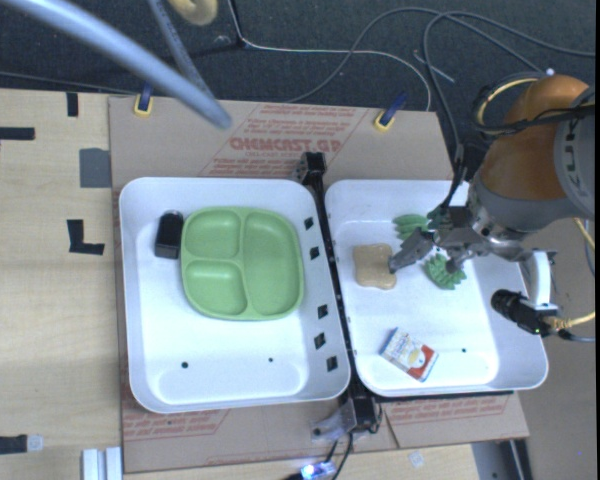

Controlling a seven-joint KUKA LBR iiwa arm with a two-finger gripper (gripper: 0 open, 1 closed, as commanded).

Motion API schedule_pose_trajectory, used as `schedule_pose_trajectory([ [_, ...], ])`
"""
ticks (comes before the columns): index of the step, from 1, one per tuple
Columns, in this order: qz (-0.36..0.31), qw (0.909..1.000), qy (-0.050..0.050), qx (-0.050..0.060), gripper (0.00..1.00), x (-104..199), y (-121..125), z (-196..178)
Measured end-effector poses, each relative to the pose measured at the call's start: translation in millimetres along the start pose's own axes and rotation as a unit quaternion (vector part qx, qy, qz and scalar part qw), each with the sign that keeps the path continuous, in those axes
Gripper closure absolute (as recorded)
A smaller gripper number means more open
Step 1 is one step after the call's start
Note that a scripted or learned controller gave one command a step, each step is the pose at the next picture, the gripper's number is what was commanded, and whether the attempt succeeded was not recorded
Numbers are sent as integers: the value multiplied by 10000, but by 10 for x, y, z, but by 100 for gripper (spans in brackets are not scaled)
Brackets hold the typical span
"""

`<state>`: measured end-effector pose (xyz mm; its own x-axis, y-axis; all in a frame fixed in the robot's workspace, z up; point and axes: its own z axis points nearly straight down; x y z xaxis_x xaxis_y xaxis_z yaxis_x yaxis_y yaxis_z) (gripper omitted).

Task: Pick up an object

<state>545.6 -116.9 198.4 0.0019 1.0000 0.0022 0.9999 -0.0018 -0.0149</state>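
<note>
Gripper (432, 251) sits low in the right bin (500, 368), its dark fingers spread apart, nothing seen between them. A soft green leafy object (446, 271) lies touching it; a tan, rounded spongy block (374, 266) rests just beside its left fingertip. A small printed packet (409, 355) lies near the front wall. The left bin (150, 368) holds a smooth green divided plate (243, 264) and a black block (168, 235).
</note>
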Motion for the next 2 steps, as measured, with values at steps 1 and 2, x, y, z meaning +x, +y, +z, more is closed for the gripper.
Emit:
schedule_pose_trajectory([
  [1,-17,10000,-8,-64,0,2,29,-68],
  [2,-9,10000,-12,-39,0,-90,47,511],
])
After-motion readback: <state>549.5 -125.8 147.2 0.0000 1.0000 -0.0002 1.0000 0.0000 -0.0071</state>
